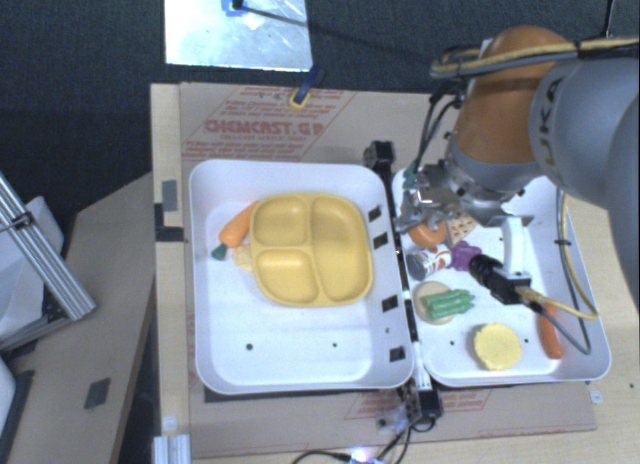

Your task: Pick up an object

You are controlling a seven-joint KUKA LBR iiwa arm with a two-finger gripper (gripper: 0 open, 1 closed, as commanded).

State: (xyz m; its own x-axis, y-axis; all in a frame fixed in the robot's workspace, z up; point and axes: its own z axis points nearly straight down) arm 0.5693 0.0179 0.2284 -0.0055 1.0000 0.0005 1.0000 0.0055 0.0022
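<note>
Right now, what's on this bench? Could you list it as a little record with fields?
left bin: yellow divided plate, toy carrot at its left edge
right bin: green toy, yellow round piece, purple toy, orange sausage
arm: reaches over right bin
gripper: low at right bin's upper left; grip unclear

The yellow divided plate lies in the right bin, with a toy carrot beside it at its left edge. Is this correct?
Not quite. In the camera view the yellow divided plate lies in the left bin, not the right one. The rest holds: the toy carrot is beside it at its left edge.
</note>
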